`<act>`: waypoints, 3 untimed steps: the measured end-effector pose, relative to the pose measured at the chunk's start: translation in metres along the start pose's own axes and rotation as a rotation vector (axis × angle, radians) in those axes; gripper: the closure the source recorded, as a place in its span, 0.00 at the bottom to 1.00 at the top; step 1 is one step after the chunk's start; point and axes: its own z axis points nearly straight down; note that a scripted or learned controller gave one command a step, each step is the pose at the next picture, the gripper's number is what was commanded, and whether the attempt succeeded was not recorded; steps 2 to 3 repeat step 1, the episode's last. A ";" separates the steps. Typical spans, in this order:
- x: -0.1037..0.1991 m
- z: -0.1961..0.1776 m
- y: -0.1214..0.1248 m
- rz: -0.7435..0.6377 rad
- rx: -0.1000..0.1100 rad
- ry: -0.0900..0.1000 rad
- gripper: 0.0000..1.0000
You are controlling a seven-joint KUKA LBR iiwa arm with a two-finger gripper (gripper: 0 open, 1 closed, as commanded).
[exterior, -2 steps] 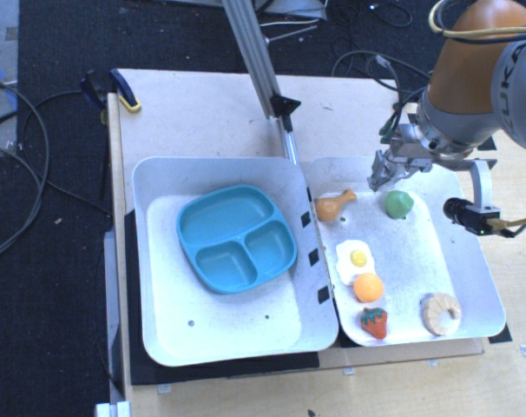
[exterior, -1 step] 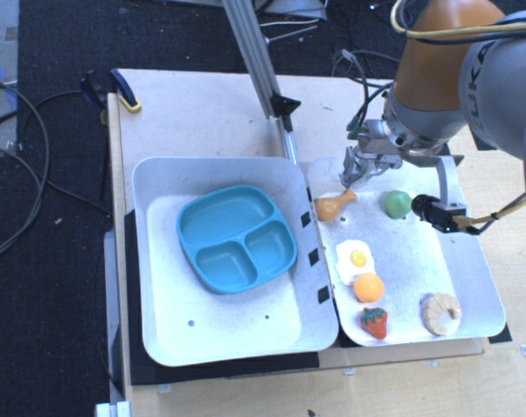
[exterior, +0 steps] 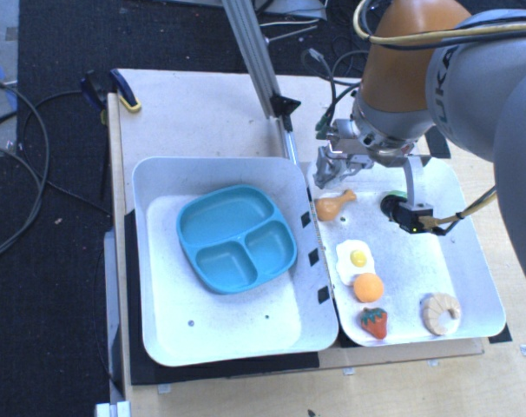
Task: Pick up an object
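Overhead view of the bench, with two white bins side by side. The left bin (exterior: 159, 320) holds a blue compartment plate (exterior: 237, 238) lying flat at centre frame. The right bin (exterior: 471, 259) carries the toy foods: a drumstick (exterior: 336, 204) near its upper left corner, a fried egg (exterior: 356, 257) below that, an orange ball (exterior: 368, 287) touching the egg's lower edge, a strawberry (exterior: 375, 321) near the lower rim, and a pale croissant-like piece (exterior: 440, 313) toward the lower right.

The arm (exterior: 454, 68) reaches in from the upper right, and its gripper (exterior: 332, 170) hangs just above the drumstick at the upper left of the right bin. Whether the pincer is spread or closed cannot be told at this angle, since the metal parts merge into one cluster. Nothing is seen between them.

Progress: every item rests on the bin floor, so no pick has been made. The drumstick, lying directly under the tool, appears to be the likely target. The approach seems largely complete; descent, closure on the object and the lift remain to be done.
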 end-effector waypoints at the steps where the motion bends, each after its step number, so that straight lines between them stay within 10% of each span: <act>1: 0.060 0.015 -0.007 -0.001 0.003 0.001 1.00; 3: 0.060 0.015 -0.007 -0.001 0.003 0.001 1.00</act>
